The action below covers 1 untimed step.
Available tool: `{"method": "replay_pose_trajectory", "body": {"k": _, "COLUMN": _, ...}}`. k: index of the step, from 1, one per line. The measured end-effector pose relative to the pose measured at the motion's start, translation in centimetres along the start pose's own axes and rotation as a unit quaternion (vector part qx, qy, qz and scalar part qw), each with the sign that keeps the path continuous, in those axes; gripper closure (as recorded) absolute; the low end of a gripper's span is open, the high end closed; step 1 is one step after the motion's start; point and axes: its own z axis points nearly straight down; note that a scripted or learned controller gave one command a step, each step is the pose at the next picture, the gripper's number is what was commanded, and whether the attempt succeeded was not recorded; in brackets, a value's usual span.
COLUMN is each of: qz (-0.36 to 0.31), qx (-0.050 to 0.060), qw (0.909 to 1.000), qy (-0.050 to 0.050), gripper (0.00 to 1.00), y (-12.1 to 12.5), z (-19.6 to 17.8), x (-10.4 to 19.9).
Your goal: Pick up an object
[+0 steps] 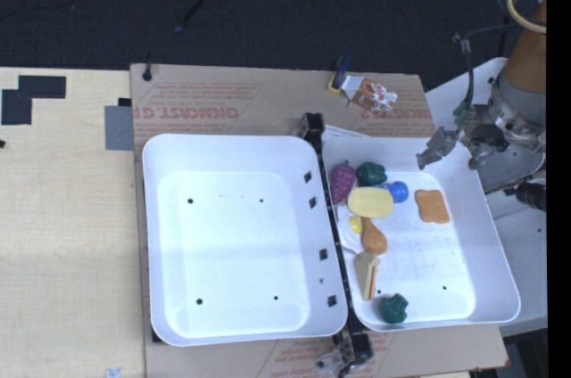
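1. A dark green lumpy toy is sitting at the near edge of the right bin, closest to the camera.
2. Just behind it, a tan wedge with a red stripe is lying by the bin's left wall.
3. An orange pear-shaped toy is lying above the wedge, and its top is touching a yellow oval toy.
4. A purple toy is resting just left of the yellow one, and a green toy is sitting just behind it.
5. A small blue ball is peeking out at the yellow toy's right.
6. A flat orange piece is lying by itself, further right.
7. The left bin is sitting beside the right one.
8. The gripper is hanging over the far right edge of the right bin, apart from all the toys.
9. Its fingers are spreading wide open and are holding nothing.
10. The grey arm is reaching in from the right.
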Motion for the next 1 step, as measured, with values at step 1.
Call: {"method": "replay_pose_trajectory", "body": {"k": 1, "qz": 0.0, "qx": -0.009, "qw": 1.0, "qy": -0.002, "gripper": 0.0, "y": 1.67, "z": 13.76, "x": 1.19}}
